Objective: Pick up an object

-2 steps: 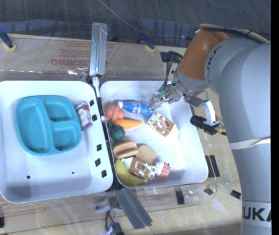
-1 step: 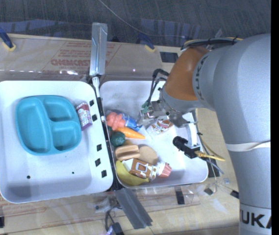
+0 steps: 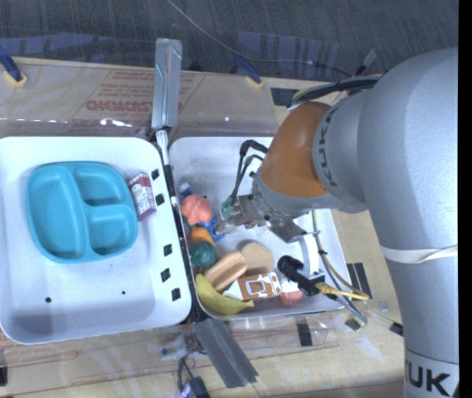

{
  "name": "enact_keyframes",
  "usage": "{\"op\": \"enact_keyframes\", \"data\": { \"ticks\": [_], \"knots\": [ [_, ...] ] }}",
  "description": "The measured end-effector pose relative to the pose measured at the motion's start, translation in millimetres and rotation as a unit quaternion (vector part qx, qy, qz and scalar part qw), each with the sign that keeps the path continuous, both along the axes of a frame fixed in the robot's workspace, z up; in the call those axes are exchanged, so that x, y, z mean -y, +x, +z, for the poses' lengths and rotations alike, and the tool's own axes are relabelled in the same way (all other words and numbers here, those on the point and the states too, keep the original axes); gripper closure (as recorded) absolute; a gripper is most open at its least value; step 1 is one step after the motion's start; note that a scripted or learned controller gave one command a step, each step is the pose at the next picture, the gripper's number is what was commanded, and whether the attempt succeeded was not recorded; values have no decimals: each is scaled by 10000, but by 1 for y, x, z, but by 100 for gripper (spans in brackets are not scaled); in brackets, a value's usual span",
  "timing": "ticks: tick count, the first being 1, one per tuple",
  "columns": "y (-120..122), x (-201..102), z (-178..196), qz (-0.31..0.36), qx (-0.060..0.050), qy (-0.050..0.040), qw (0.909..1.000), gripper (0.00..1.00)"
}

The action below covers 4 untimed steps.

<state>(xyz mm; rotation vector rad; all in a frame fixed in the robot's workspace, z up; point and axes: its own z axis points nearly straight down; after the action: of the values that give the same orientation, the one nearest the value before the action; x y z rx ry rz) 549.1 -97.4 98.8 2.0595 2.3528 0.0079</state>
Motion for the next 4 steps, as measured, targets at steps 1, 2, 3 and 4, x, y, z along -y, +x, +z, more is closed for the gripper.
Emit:
{"op": "enact_keyframes", "data": {
  "ticks": [1, 2, 3, 4],
  "knots": [
    [57, 4, -1, 169, -20, 14, 9999, 0],
    [-9, 13, 44, -821, -90, 39, 9966, 0],
    [38, -1, 25, 174, -72, 25, 9998, 0],
    [-54, 4, -7, 790, -83, 28, 9968, 0]
  ]
}}
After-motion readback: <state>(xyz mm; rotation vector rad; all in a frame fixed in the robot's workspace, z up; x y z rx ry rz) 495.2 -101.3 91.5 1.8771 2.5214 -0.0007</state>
